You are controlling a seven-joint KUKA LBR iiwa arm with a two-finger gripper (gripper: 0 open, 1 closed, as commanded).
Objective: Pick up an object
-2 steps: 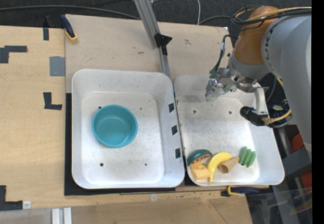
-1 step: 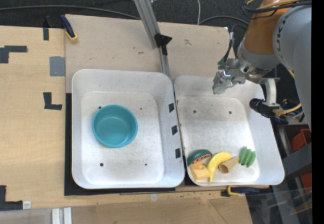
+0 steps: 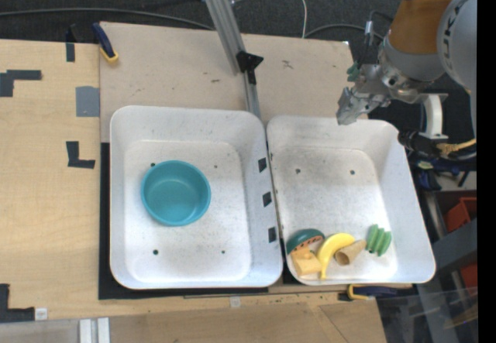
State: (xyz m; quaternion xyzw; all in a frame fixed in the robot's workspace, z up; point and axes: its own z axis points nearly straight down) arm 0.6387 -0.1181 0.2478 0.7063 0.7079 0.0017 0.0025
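Two white bins; gripper [image 3: 350, 111] above right bin [image 3: 403, 179] far rim (finger state unclear); no legible writing.

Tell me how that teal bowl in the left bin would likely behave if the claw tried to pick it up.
The teal bowl looks like thin, rigid plastic, so it is probably light and stiff. It sits upright with its open side up, so it seems unlikely to roll, though a push might slide it across the smooth left bin. Its rounded, glossy-looking wall could slip; pinching the rim seems safer.

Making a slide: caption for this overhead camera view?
Gripper hovers over right bin's far edge; banana below, teal bowl in left bin.
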